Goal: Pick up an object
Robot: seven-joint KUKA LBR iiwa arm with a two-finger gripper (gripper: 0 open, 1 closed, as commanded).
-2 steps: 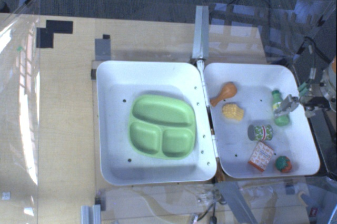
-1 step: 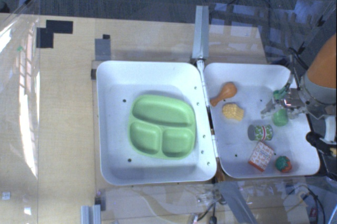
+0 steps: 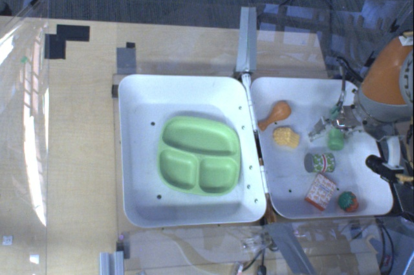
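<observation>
Camera view: gripper (image 3: 332, 122) low in the right bin (image 3: 369, 89), metal fingers (image 3: 318, 130) reaching left, a small green object (image 3: 336, 139) just beneath; grip and opening impossible to tell. Nearby: orange drumstick (image 3: 275, 114), yellow corn piece (image 3: 286, 136), green can (image 3: 320, 162), red box (image 3: 321, 193), red-green ball (image 3: 348, 201). Left bin (image 3: 139, 96): green divided tray (image 3: 197, 155)

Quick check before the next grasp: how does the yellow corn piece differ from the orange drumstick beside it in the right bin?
The yellow corn piece is a short, blocky, bumpy lump; the orange drumstick is smooth, with a round head tapering to a thin handle. The corn piece lies below the drumstick in the view, and the drumstick's handle points toward the divider between the bins. Both are toy foods lying flat in the right bin, apart from the end effector.
</observation>
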